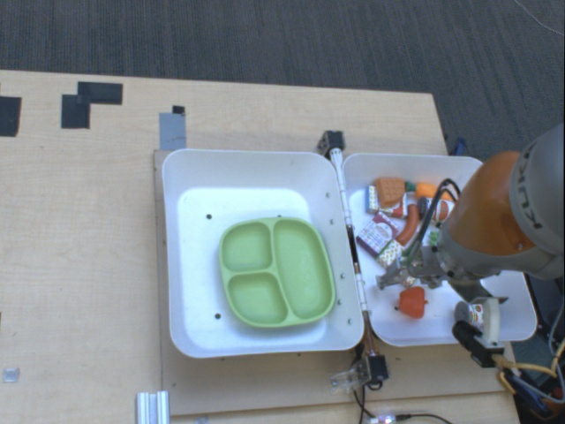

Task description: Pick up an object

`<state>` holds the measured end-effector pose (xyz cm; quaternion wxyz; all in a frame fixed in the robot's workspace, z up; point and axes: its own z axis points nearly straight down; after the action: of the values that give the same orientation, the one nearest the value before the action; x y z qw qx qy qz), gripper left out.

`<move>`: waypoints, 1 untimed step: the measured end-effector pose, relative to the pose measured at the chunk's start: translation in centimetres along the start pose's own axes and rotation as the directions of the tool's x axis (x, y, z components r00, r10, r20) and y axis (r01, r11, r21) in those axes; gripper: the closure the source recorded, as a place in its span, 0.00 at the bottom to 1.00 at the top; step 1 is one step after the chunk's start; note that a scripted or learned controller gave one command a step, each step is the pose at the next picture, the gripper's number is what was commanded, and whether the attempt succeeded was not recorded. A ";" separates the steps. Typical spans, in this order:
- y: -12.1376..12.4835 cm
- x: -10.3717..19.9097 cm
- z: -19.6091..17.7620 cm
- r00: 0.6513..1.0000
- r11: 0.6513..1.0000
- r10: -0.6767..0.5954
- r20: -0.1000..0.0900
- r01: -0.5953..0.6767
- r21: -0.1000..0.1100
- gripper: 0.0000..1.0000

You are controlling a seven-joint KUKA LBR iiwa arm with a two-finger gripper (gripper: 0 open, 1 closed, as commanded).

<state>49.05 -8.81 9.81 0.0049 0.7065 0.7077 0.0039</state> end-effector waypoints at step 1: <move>0.1 0.1 -1.0 1.000 1.000 -0.001 -0.001 0.001 -0.002 1.00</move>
<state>49.13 -8.75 10.83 0.0052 0.7061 0.7081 0.0048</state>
